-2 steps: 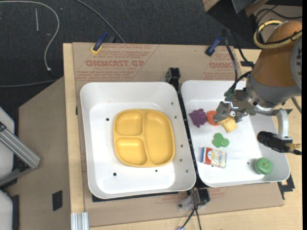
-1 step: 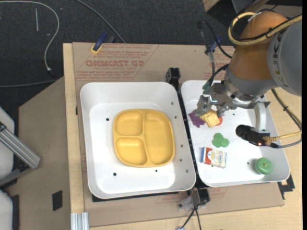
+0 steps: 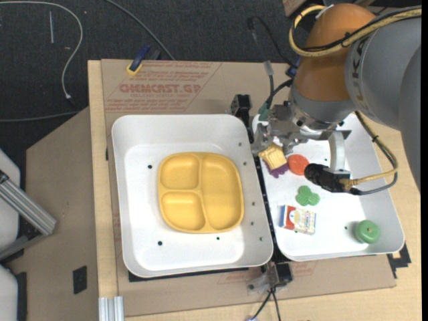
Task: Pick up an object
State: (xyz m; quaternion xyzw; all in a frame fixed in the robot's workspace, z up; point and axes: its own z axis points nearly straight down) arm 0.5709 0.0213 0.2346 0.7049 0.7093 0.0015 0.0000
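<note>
My gripper (image 3: 273,141) hangs over the upper left corner of the right bin (image 3: 381,179), under the grey and orange wrist. Directly below it is a small tan block (image 3: 272,157), touching or nearly touching the gripper. I cannot see if the block is held. A purple piece (image 3: 278,170) lies just under the block and an orange piece (image 3: 297,162) sits to its right. Farther down the right bin are a green clover-shaped piece (image 3: 307,195), a red, white and blue packet (image 3: 297,219) and a round green piece (image 3: 366,231).
The left bin (image 3: 134,139) holds a yellow divided plate (image 3: 200,191). A black cable fitting (image 3: 328,177) juts out from the arm over the right bin. The arm's body covers the right bin's far corner. Cardboard lies under both bins.
</note>
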